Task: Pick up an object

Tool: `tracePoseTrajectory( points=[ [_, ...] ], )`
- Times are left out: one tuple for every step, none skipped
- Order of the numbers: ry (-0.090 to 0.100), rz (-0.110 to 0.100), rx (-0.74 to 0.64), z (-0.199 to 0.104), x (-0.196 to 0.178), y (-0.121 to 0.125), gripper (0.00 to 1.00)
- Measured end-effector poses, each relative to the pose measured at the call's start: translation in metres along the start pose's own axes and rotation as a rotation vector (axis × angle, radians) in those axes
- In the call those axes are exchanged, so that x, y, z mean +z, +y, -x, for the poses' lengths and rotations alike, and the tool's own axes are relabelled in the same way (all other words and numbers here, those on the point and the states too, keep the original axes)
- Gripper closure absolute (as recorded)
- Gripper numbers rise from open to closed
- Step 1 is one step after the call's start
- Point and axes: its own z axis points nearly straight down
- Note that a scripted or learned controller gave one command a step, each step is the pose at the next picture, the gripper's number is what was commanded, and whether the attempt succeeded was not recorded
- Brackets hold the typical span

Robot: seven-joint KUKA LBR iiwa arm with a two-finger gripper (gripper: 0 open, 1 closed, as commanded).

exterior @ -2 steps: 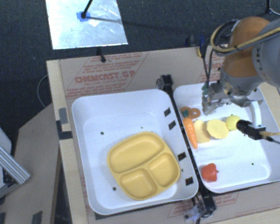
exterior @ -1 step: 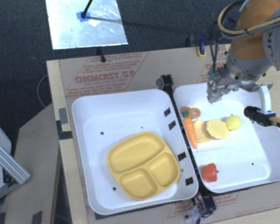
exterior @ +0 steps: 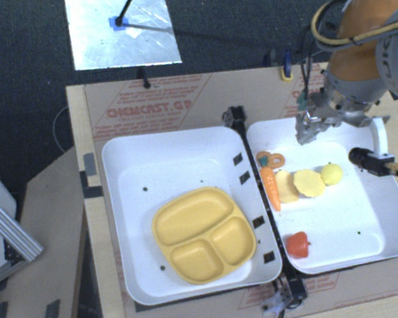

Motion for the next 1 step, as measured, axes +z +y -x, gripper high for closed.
tracePoseTrajectory(
  points=[
    [0.003,-0.002,-0.006,-0.0605,-0.0098,-0.0141,1.0]
  ],
)
